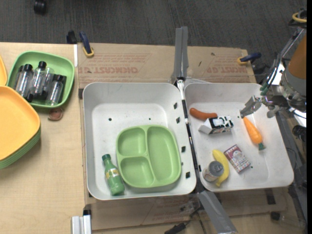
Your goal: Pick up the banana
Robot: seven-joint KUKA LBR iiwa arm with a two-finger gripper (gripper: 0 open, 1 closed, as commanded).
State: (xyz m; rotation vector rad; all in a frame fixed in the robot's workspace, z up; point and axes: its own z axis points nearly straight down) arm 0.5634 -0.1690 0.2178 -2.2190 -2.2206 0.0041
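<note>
Yellow and curved, the banana lies in the near part of the right bin, touching a small tin can on its left and just beside a red card packet on its right. The gripper hangs over the far right part of that bin, above an orange carrot and well apart from the banana, with its fingers spread and nothing between them. A sausage and a black-and-white carton share that bin; the left bin holds a green divided tray and a green bottle
</note>
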